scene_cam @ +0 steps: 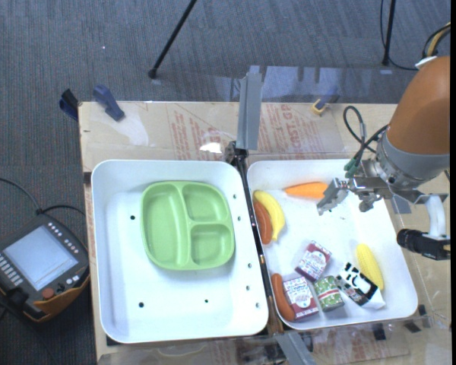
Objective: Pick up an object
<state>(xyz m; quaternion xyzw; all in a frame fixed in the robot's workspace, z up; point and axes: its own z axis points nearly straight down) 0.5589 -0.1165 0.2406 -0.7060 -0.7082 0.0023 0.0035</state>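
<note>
My gripper [345,202] hangs over the upper middle of the right bin [407,280], open, with nothing between its fingers. An orange carrot [307,190] lies just to its left near the bin's back wall. Further left, a yellow banana [273,210] rests beside an orange-red sausage [263,222]. Toward the front lie a red carton [313,260], a second red carton [299,295], a green carton [330,293], a black-and-white pack [359,286] and a yellow piece [369,265]. Another sausage [280,295] lies along the front left.
The left bin [114,280] holds a green divided plate [188,225]. A grey post [248,116] rises behind the seam between the bins. A pendant with a screen [36,265] lies on the floor at left. The arm [422,128] comes in from the right.
</note>
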